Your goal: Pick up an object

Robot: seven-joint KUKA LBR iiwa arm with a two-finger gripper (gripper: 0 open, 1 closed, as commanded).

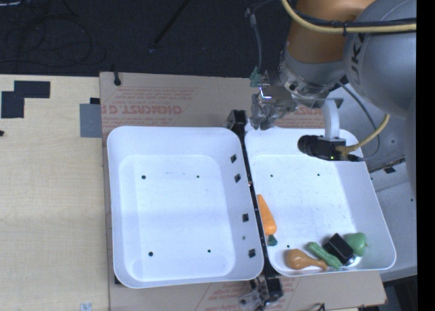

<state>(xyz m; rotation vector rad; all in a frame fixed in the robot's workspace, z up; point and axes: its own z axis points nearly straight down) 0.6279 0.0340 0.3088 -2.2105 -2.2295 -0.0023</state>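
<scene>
Camera view: grey two-finger gripper (264, 114) above far edge of right white bin (380, 235), finger state impossible to tell; orange carrot-shaped toy (266, 215) against that bin's left wall; tan, green and black items (326, 254) clustered at near corner.

A pale wooden bench (47, 194) is seen across the left and lower part of the frame. A sheet of brown cardboard (177, 102) is laid flat on it, printed with red lettering. Two white bins are set side by side on the cardboard: the left bin (115, 167) at centre, the right bin (377, 214) at lower right, their inner edges touching.
</scene>
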